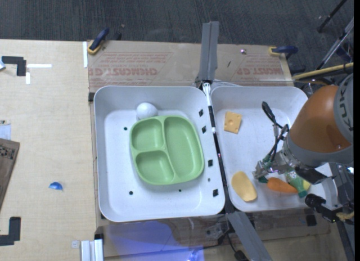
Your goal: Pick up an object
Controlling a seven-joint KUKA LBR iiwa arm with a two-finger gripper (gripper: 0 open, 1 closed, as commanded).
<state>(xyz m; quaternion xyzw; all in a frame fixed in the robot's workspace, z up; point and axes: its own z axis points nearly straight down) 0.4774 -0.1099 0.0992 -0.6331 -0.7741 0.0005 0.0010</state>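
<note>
My gripper (266, 169) hangs low over the front part of the right bin (250, 105), under the orange-banded wrist. An orange carrot with a green end (281, 185) lies right beside it, just to its front right. Whether they touch I cannot tell. A pale yellow oblong piece (244, 187) rests to the gripper's left near the bin's front wall. Further back lies a yellow cheese wedge with holes (232, 122). A thin black utensil (271, 115) lies at the back, running toward the gripper.
The left bin (109, 158) holds a green three-part plate (167, 149) and a white ball (147, 109) behind it. A grey divider bar (209, 52) stands between the bins at the back. The arm's bulk covers the right bin's right side.
</note>
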